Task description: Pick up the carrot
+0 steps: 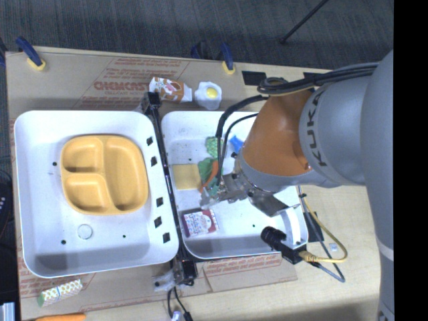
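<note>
Right of centre in the frame, inside the right-hand bin (194, 246), the carrot (209, 169) lay among green leaves, beside a yellow block (185, 176). I had the gripper (215, 191) low over it, just below the orange tip; I couldn't tell how the jaws stood. My worry was crowding: they could catch leaves or the block and miss the carrot.

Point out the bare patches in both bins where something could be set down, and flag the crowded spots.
Left bin: bare floor runs along the near edge below the yellow divided plate, and in a narrow strip on its left. Right bin: a bare patch in the far-left corner, above the yellow block. Crowded: around the hand, with the carrot, green item and red packet.
</note>
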`<state>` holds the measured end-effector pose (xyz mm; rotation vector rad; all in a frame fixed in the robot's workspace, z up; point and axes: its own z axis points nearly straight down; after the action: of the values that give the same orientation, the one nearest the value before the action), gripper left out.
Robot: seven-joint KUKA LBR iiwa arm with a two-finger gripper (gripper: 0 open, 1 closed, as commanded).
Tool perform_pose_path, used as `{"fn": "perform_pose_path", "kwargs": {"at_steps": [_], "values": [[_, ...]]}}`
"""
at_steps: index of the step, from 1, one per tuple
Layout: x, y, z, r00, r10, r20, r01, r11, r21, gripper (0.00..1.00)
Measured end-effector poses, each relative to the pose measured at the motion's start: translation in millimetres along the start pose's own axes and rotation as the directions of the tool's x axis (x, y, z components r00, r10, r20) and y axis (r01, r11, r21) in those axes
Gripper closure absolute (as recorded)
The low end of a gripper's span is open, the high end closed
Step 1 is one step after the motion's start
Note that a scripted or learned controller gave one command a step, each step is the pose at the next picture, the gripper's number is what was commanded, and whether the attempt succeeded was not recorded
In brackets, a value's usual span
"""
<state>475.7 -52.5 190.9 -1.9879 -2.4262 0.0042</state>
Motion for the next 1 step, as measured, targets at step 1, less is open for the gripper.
{"fn": "perform_pose_path", "kwargs": {"at_steps": [1], "values": [[-4.1, -0.2, -65.6, 0.997, 0.080, 0.001, -0.080, 0.997, -0.004, 1.00]]}}
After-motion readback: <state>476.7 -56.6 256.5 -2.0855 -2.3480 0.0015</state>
